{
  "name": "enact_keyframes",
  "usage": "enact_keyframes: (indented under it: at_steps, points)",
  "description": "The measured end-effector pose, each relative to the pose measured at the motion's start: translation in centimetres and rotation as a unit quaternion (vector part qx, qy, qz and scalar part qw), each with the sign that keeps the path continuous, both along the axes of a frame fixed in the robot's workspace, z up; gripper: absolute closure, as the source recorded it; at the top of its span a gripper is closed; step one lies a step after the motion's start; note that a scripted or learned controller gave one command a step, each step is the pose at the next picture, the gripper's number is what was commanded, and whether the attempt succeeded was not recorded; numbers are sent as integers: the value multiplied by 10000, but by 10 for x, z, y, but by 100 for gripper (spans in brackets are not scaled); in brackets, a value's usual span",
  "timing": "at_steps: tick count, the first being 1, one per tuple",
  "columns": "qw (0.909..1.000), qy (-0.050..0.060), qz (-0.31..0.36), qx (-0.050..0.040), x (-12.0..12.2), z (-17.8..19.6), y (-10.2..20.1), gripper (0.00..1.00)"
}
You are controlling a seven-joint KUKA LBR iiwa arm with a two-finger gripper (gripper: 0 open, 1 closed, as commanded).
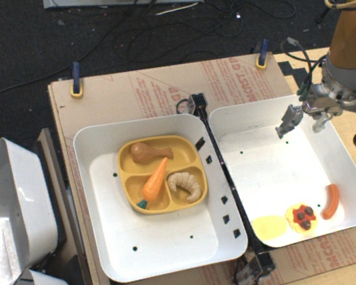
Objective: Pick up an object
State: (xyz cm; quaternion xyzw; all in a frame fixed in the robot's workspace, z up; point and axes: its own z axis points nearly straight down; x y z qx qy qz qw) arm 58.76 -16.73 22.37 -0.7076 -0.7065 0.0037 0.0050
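Right now my claw [303, 117] hangs over the upper right of the frame, above the top edge of the right bin [272, 177], with two fingers spread apart and nothing between them. The things I could take lie well away from it, along the bottom edge of that same bin: a sausage [330, 201] tilted near the lower right corner, a small yellow disc with red and dark toppings [303, 217] just beside it, and a flat yellow slice [270, 226] further left. In the left bin [107, 204] a yellow divided plate [130, 180] holds a drumstick [150, 152], a carrot [156, 180] and a shrimp [185, 185], each in its own compartment. I judge the sausage the easiest catch: it stands clear of its neighbour and is narrow enough to straddle. I should travel down the frame, turn my fingers across its width, and descend centred, minding the bin wall close behind it.
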Motion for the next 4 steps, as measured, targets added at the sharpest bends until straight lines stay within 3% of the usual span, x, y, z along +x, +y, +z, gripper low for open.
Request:
enact_keyframes:
  at_steps: [1, 3, 4]
  points:
    - [10000, -61, 14, -11, 3, 7, 0, 0]
    - [10000, -37, 4, -6, 11, -114, -2, 0]
    - [10000, -51, 5, -9, 11, -133, -1, 0]
